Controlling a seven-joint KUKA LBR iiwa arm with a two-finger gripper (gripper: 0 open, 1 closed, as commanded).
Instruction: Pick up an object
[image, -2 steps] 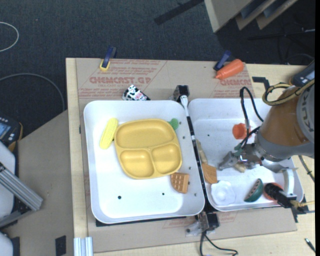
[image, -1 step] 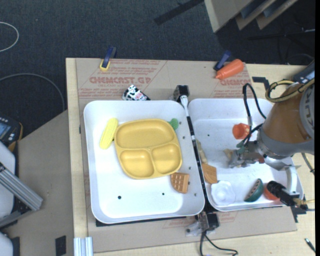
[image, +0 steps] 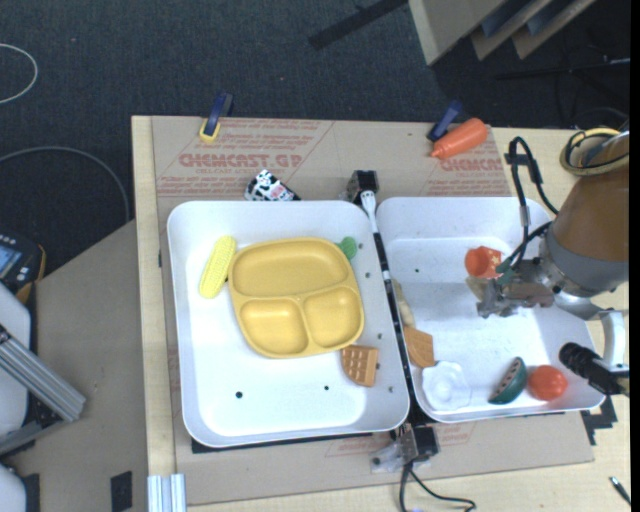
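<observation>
The jaws (image: 497, 297) are seen low in the right bin (image: 440, 235), right of centre; their state cannot be told. An orange ball (image: 481, 261) lies just upper left of them. "CHEMCAST GP" is printed on the counter (image: 300, 150). A yellow divided plate (image: 296, 295) and corn cob (image: 216, 266) are held in the left bin (image: 200, 380).

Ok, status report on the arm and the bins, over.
Gripper low in right bin, beside orange toy. Nothing seen held. Watermelon slice, red ball near front.

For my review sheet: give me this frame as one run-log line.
arm: over right bin | end effector: low, beside orange toy | grasp: none seen | left bin: yellow tray, corn, waffle
</observation>
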